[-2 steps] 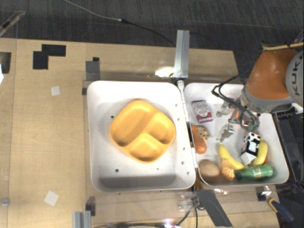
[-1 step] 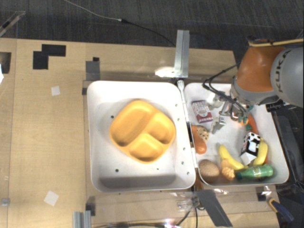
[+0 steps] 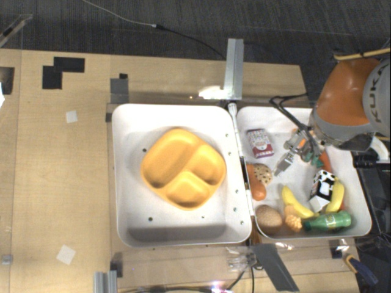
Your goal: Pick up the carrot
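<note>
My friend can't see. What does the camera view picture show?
A grey and orange robot arm's gripper hangs over the right bin of toy food, next to the carrot. The left bin has a yellow tray.

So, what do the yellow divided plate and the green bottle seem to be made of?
The yellow divided plate looks like moulded plastic with a smooth, slightly glossy finish: uniform colour, rounded compartment edges, soft highlights. The green bottle, lying at the near edge of the right bin, also looks plastic, probably a toy: its solid green surface shows a shiny streak. Neither can be confirmed from the look alone.
</note>
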